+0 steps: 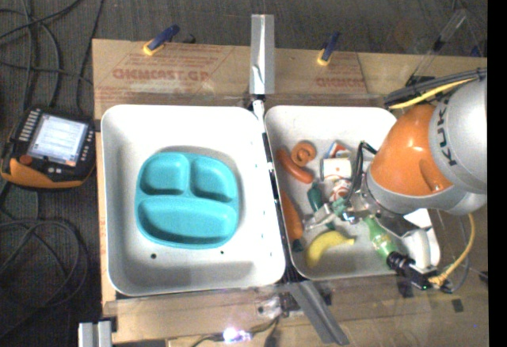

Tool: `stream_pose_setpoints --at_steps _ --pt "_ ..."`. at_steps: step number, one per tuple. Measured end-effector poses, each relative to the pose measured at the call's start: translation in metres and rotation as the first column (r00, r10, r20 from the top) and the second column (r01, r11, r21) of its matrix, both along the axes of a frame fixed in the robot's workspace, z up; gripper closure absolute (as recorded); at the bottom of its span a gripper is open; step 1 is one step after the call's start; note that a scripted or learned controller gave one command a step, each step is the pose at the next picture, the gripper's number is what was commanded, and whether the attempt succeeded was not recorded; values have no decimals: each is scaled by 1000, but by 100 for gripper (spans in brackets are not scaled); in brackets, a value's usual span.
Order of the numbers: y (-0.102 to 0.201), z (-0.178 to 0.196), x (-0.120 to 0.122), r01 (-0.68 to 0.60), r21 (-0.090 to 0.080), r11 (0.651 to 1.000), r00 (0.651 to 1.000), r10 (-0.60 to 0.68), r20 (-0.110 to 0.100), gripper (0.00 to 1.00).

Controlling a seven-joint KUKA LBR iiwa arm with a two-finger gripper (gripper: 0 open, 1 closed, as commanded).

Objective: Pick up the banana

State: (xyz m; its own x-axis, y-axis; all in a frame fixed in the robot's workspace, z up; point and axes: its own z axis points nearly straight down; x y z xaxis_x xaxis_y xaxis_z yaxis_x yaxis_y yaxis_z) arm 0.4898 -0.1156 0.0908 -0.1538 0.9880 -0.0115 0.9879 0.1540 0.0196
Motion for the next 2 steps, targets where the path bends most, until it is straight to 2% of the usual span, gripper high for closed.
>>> stream_pose_setpoints --at_steps 1,2 --pt "-16 -1 16 -249 4 968 968 249 -14 0" --pt "-10 8 -6 -56 11 998 998 56 -24 0"
